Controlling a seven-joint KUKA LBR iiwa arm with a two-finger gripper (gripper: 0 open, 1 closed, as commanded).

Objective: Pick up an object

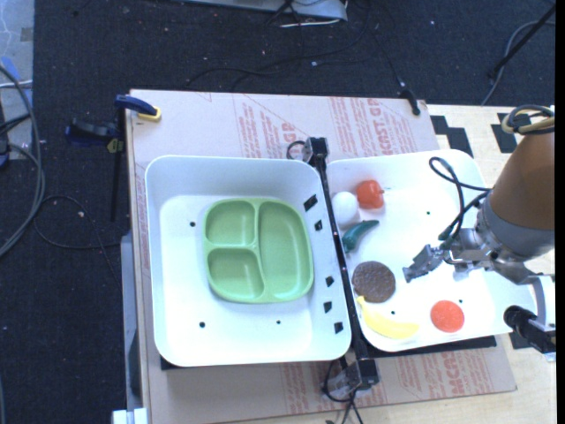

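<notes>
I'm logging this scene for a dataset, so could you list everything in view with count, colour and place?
bins: two, white, side by side on the bench
divided tray: one, light green, three compartments, in the left bin
tomato-like item: one, red-orange, top of the right bin
egg-like item: one, white, left of it
teal item: one, near the right bin's left wall
brown disc: one, lower left of the right bin
banana: one, yellow, by the front wall
red disc: one, front right
clamp: one, blue and yellow, bench's far left corner
gripper: one, dark, above the right bin's middle

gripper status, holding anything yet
Gripper over right bin, nothing visibly held. Brown disc just left of it, red disc below. Nothing blocking.
</notes>
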